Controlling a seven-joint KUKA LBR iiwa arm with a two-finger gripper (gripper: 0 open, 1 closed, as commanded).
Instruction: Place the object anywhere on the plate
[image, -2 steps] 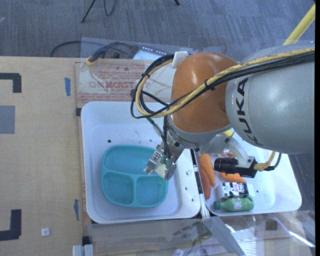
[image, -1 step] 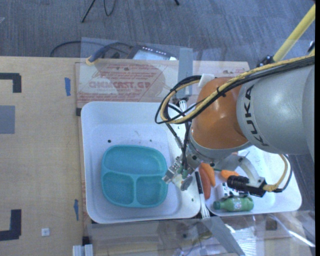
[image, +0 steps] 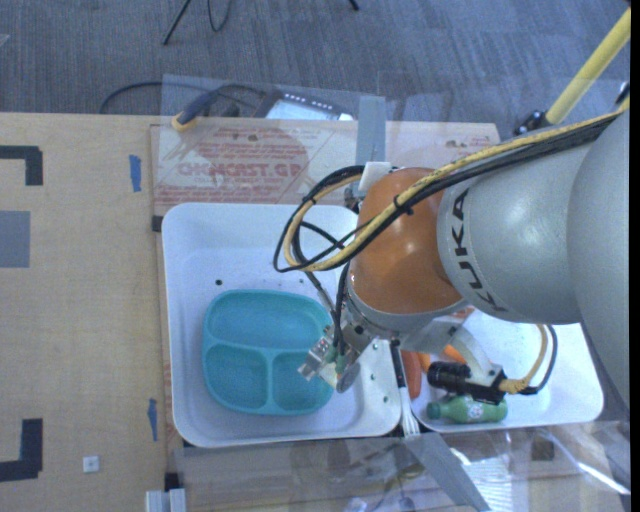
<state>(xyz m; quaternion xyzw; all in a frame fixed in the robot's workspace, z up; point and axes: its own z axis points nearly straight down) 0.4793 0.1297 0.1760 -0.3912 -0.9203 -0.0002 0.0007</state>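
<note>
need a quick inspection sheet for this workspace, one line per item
surface: wooden bench bearing a left bin and a right bin, both white
job's things: teal three-compartment plate in the left bin
clutter: green bottle lying in the right bin, orange thing beside it
tool: tool over the plate's right edge; load cannot be told
cables: yellow and black cables loop beside the orange band
surroundings: grey carpet; blue tape on the bench

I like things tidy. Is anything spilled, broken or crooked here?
Nothing stands out. The blue plate lies flat in the left bin. A green bottle lies on its side in the right bin, with nothing spilled.
</note>
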